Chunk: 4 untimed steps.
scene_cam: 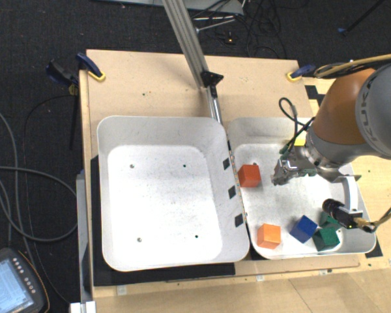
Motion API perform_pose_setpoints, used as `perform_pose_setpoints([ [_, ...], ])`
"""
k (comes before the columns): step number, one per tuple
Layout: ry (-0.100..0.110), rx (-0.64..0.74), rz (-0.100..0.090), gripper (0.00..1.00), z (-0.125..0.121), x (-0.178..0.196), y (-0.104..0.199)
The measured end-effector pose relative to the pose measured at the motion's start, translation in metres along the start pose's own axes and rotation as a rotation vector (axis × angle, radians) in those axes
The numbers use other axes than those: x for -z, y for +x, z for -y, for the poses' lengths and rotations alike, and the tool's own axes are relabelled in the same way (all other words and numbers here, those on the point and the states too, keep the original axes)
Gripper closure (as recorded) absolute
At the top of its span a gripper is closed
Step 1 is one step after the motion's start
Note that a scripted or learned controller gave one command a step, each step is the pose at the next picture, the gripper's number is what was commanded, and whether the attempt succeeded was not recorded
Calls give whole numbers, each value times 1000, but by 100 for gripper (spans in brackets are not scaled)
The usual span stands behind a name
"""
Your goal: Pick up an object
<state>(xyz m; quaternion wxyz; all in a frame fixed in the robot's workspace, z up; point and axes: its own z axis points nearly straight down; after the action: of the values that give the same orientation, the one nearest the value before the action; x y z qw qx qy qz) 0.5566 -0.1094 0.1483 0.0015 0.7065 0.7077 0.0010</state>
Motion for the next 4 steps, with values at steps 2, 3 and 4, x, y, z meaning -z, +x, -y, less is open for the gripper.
perform_pose_setpoints([
  [2,-3,0,1,100,-4,94,0],
  [3,0,5,-2,100,-26,103,48],
  [4,2,6,-1,100,-40,101,95],
])
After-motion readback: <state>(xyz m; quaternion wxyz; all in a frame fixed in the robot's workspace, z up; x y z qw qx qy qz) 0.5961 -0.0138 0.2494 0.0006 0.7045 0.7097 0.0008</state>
